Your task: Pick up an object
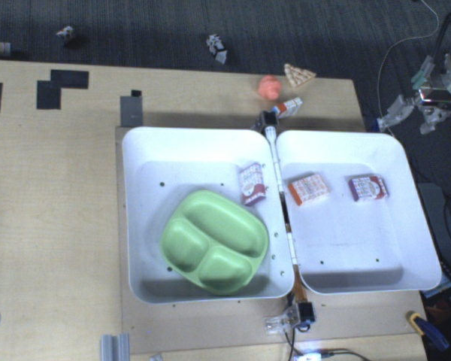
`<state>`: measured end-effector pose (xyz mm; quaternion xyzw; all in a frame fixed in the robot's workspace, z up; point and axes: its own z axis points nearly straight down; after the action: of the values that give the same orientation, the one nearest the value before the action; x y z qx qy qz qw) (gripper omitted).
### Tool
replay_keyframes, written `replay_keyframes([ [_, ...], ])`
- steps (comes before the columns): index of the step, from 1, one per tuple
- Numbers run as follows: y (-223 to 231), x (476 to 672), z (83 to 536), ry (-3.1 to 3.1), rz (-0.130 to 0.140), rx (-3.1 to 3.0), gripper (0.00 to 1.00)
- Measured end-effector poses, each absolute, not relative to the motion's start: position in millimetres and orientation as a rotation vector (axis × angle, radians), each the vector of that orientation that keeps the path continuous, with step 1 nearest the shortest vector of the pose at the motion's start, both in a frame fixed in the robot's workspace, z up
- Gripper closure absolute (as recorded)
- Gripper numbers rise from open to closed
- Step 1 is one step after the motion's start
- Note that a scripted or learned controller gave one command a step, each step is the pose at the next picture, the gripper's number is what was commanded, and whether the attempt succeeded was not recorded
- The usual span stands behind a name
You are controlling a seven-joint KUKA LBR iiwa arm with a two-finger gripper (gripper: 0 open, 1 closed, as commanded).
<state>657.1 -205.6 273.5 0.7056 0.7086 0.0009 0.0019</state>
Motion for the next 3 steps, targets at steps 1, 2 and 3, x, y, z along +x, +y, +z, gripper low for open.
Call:
replay_keyframes([
  [1, -203.0, 666.2, 92.2, 2.232, 0.003, 2.218, 0.00],
  [2, -203.3, 632.5, 85.4, 2.228, 0.007, 2.216, 0.00],
  [3, -203.5, 634.6, 97.5, 2.224, 0.011, 2.209, 1.00],
])
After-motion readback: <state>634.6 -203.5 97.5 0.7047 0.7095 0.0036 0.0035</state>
